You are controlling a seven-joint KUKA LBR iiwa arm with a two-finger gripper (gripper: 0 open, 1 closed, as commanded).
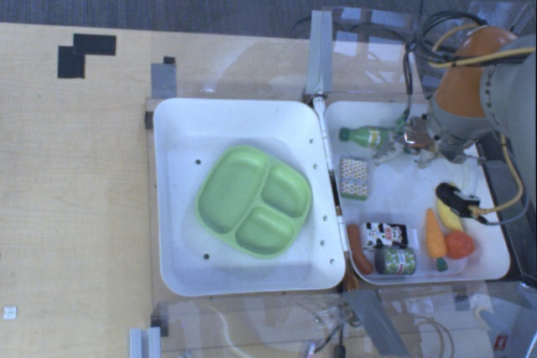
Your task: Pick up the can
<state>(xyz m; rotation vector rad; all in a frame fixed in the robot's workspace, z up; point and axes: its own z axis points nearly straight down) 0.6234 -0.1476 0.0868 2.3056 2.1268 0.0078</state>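
The can [395, 261] lies on its side at the front edge of the right bin [394, 189], dark with a green label, just below a small black-and-white box [386, 234]. My gripper [410, 137] hangs over the back of the same bin, well behind the can. It is at the right end of a green bottle [366, 135] that lies on its side. The arm's orange band [470, 80] and grey body rise to the right of the gripper.
In the right bin are also a patterned packet [354, 178], a sausage [359, 249], a carrot [434, 235], a red tomato [459, 245] and a banana [450, 212]. The left bin [180, 172] holds a green divided plate [256, 201].
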